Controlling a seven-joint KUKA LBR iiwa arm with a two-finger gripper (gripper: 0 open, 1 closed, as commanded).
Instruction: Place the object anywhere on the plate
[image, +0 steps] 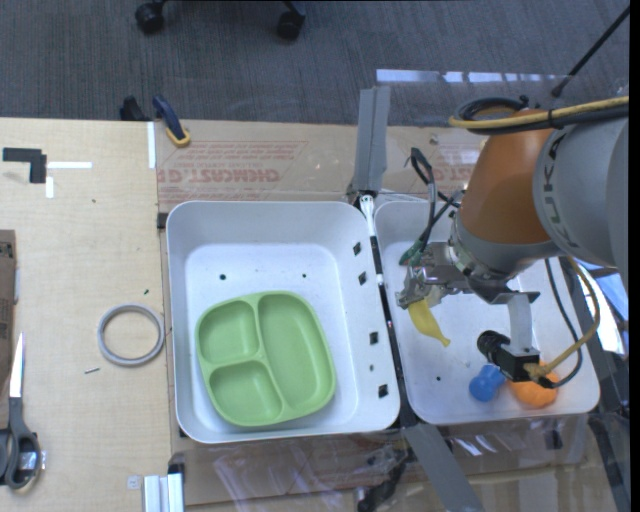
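— Where is the gripper (413, 290)?

— Over the left part of the right bin (450, 400), close to the wall it shares with the left bin (250, 245); the grey arm (585, 170) comes in from the right, its orange band (505, 190) above the wrist.

— Wide, narrow, or holding something?

— I cannot tell; the wrist hides the tip from this angle. A yellow object (430, 324), long and slightly curved, sits right under the gripper, its upper end meeting the metal and its lower end pointing down and to the right; gripped or merely touched, the view does not settle it.

— And the plate (290, 345)?

— Green, with three compartments, lying flat in the left bin towards the near wall; it is well apart from the yellow object, with the two bin walls between them.

— Anything else in the right bin?

— Two small things at the near right corner: a blue object (486, 384) and an orange object (536, 393), just beside each other; both are apart from the yellow one.

— Outside the bins?

— On the bench (80, 250) to the left lies a pale ring (103, 335), near the left bin's outer wall; scissors (18, 445) lie at the far left edge, partly cut off.
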